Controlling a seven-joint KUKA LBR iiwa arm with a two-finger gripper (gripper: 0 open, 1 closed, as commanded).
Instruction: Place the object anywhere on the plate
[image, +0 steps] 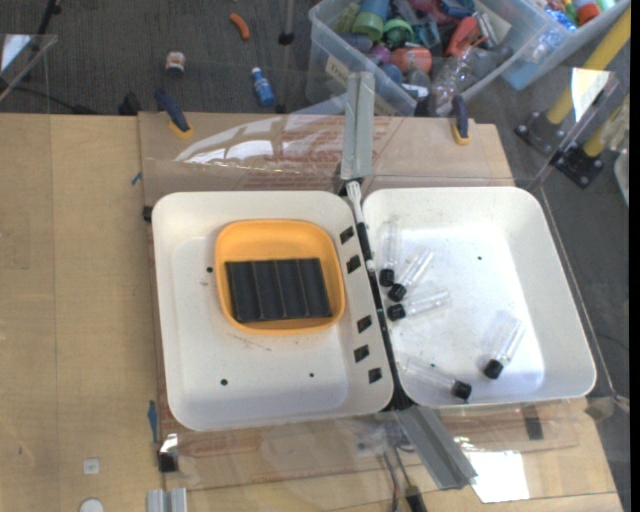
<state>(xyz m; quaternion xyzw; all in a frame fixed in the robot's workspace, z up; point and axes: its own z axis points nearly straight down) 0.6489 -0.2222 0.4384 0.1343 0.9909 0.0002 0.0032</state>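
We see clear vials with black caps (415, 270) scattered in the right bin (560, 300); an orange plate (280, 237) bearing a black ribbed block (278, 290) sits in the left bin (190, 370).

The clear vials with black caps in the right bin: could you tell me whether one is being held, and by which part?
None is held: the clear vials all lie loose in the right bin, and the orange plate sits in the left bin.
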